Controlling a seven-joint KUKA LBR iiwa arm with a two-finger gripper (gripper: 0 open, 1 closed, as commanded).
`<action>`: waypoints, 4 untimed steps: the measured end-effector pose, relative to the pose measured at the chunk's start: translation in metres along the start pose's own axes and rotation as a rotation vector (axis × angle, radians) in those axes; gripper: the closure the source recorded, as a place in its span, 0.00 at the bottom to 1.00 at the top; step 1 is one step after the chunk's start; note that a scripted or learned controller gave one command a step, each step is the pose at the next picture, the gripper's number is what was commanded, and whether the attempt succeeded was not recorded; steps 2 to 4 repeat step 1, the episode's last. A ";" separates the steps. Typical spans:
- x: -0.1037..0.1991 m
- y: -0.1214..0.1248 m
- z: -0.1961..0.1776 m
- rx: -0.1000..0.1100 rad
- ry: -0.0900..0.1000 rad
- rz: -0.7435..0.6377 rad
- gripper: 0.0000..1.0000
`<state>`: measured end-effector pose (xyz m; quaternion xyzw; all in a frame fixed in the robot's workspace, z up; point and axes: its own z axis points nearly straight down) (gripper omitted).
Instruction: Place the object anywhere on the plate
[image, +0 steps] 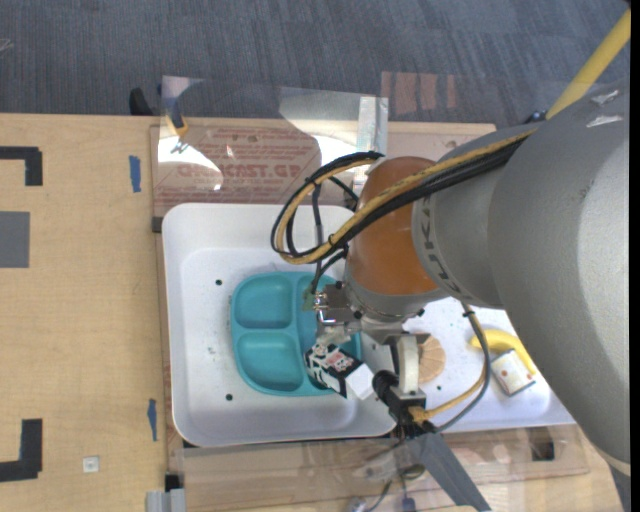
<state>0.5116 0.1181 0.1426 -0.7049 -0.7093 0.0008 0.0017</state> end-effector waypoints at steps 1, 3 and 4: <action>-0.003 0.001 -0.001 -0.002 -0.001 0.005 0.00; -0.003 0.001 -0.001 -0.002 -0.001 0.005 0.00; -0.003 0.001 -0.001 -0.002 -0.001 0.005 0.00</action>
